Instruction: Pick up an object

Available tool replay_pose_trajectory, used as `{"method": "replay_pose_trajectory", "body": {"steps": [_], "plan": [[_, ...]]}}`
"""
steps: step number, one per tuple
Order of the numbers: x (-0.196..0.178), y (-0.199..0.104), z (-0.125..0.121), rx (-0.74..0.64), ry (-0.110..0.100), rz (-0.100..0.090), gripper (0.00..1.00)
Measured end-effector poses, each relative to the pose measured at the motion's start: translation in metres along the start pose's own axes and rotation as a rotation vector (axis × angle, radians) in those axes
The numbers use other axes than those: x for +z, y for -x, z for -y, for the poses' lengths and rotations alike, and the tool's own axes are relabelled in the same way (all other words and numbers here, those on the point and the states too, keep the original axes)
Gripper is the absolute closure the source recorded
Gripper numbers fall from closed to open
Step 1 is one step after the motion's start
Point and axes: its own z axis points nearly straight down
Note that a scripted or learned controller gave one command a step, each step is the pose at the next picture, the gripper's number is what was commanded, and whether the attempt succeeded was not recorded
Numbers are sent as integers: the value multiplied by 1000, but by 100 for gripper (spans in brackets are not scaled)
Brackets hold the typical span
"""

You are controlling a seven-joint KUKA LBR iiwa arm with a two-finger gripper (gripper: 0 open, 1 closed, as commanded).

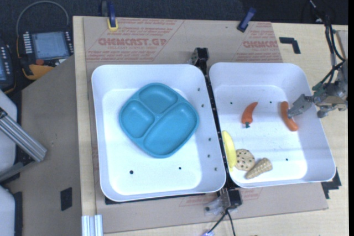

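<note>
Over the right white bin (310,83), at its three o'clock rim, hovers the grey two-finger gripper (296,109), fingers apart and holding nothing, just beside the orange sausage-shaped toy (288,116). At nine o'clock from it lies a red chili pepper toy (249,112); a blue sectioned plastic plate (159,119) sits in the left white bin (105,135).

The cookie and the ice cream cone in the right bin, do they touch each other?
Cannot tell. In the camera view the cookie and the ice cream cone lie very close, edge beside edge, with no plain gap or contact between them.
</note>
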Motion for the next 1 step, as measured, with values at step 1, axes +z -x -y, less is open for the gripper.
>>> {"method": "replay_pose_trajectory", "body": {"steps": [1], "plan": [[-2, 0, -1, -1, 4, 1, 0]]}}
